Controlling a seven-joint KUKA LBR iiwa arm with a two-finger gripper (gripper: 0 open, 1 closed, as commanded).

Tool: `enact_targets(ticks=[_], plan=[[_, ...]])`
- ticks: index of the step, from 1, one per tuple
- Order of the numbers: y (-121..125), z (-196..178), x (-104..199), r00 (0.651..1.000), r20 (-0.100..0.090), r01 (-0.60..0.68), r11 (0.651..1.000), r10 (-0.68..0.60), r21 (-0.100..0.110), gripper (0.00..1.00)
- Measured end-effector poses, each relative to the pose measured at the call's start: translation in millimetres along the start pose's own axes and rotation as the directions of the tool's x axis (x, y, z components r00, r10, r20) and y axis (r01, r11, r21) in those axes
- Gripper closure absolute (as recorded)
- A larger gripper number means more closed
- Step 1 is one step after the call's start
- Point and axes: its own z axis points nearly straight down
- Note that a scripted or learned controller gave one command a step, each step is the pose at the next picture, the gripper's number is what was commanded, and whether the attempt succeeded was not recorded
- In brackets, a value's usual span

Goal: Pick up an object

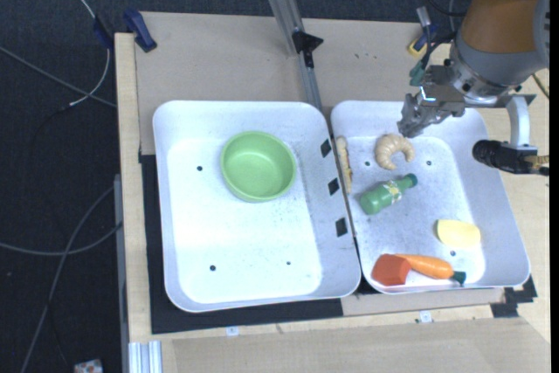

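Two bins sit side by side on the bench (pixel 218 57). The left bin (pixel 253 262) holds a bowl (pixel 258 165) near its far edge. In the right bin (pixel 498 214), a croissant (pixel 394 149) lies near the far edge, just below the gripper (pixel 417 120). A bottle (pixel 387 194) lies mid-bin, a lemon (pixel 458 232) toward the right edge, a carrot (pixel 431 265) and block (pixel 390 270) along the near edge, and a stick (pixel 344 162) against the left wall.

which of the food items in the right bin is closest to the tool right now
The croissant. It lies just below the tool, near the bin's top edge; the green bottle, lemon and carrot lie farther down.
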Motion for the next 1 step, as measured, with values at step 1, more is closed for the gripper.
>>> enact_targets(ticks=[1], plan=[[-12.7,-4.7,53.3,1.000,0.001,-0.001,1.000,0.001,0.001,1.00]])
